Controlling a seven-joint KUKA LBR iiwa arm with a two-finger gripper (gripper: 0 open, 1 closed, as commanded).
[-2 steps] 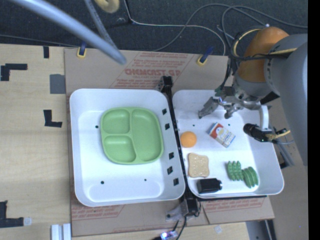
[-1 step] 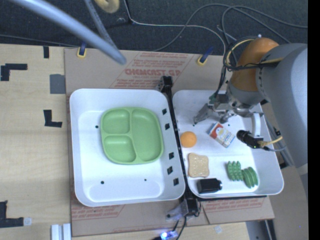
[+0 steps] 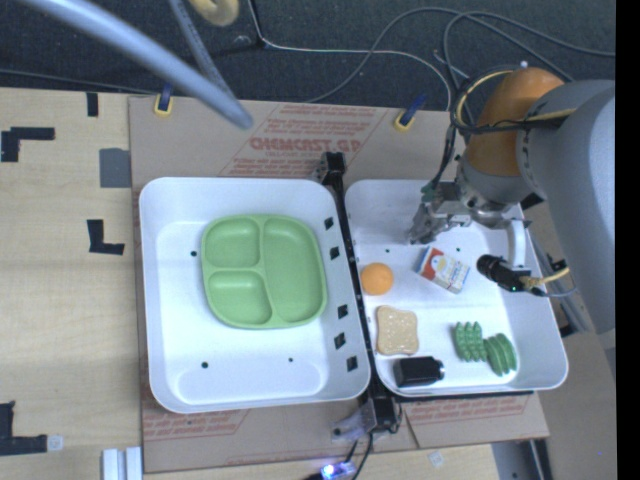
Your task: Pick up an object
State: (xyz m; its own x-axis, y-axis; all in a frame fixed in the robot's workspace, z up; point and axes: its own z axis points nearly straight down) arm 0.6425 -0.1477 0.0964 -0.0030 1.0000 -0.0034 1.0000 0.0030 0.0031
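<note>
Over the right bin (image 3: pixel 540 368) the gripper (image 3: pixel 432 218) is being held just above the small carton (image 3: pixel 443 268); whether it is released or clenched cannot be told. A centred, vertical descent is being called for (the orange ball (image 3: pixel 377 279) lies near).

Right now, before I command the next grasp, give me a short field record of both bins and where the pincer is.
left bin: green divided plate
right bin: orange ball, toast slice, black block, green toy, small carton
pincer: above the right bin's far part, beside the carton
held: nothing seen in the pincer
</note>
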